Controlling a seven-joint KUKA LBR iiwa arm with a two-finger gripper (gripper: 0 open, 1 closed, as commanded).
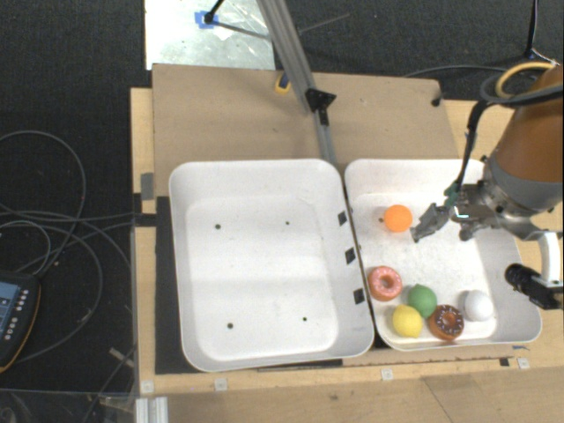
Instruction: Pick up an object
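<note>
While the arm (529, 148) reaches in from the right of the camera view, its claw (426, 226) hangs over the right bin (370, 179), low above the white floor and just to the right of an orange ball (397, 218). Its dark fingers point left and downward toward the ball, and nothing is seen between them; whether they stand parted or closed I cannot tell from this slant. The ball lies apart from the fingertips, in the upper middle of that bin, alone on the floor there.

Along the near side of the same bin lies a cluster of other things. A pink-iced donut (384, 283) sits closest to the divide between the two bins. To its right is a green ball (423, 300), and just in front of that a yellow lemon-like fruit (407, 322), the two touching or nearly so. A chocolate donut with sprinkles (446, 322) lies beside the yellow fruit, near the bin's front rim, and a white ball (478, 306) rests just to its right.

Beside it on the left, the left bin (189, 236) shows its white floor with four small dark dots. Both bins stand side by side on the brown table (229, 104), joined by small black clips at their shared edge. A grey pole (291, 42) slants down from the top of the view toward the bins' back edge. Cables and a handheld pendant (13, 311) lie on the dark floor at the left.
</note>
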